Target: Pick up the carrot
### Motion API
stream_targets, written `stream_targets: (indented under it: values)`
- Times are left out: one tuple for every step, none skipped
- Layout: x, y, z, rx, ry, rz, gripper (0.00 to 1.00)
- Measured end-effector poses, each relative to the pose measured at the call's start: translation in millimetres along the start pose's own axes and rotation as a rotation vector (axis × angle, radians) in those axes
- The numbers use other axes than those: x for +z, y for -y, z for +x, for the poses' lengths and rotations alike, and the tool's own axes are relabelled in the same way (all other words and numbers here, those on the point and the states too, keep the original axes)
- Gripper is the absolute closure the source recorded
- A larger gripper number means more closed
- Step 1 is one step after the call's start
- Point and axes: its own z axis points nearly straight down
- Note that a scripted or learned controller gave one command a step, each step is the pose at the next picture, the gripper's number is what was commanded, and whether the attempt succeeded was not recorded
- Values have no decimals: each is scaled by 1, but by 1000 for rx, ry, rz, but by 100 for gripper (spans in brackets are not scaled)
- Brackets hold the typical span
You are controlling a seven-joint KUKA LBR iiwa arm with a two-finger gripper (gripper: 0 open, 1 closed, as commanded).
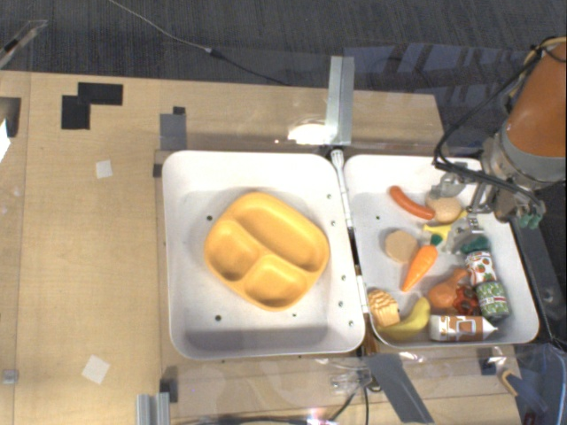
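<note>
Landmark: right bin point(529, 321), w/ the left bin point(177, 264) beside it.
Carrot point(418, 266): lay near the middle of the right bin, slanted, thick end up-right, tip pointing down-left. Free, nothing gripping it.
Claw point(469, 209): hung over the right bin's upper-right part, up and to the right of the carrot, near but apart from it. Whether clenched or released: can't tell, the wrist hardware blocked it.
Arm point(536, 113): came in over the right bin's far right corner, orange band above the wrist.
Sausage point(411, 203): in the right bin's upper middle, above the carrot, left of the claw.
Tan disc point(400, 244): just left of the carrot's thick end.
Banana point(407, 321): near the right bin's front edge, below the carrot tip.
Cans point(485, 283): right side of the right bin, right of the carrot.
Carton point(461, 328): lay flat along the right bin's front edge.
Yellow tray point(266, 249): sat mid left bin, well apart from the right bin's carrot.
</note>
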Motion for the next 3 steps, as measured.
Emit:
stream_targets:
  values:
    - [135,-13,53,35,-9,-2,0]
    - [144,-44,48,35,5,2,0]
    - [131,-45,44,29,17,2,100]
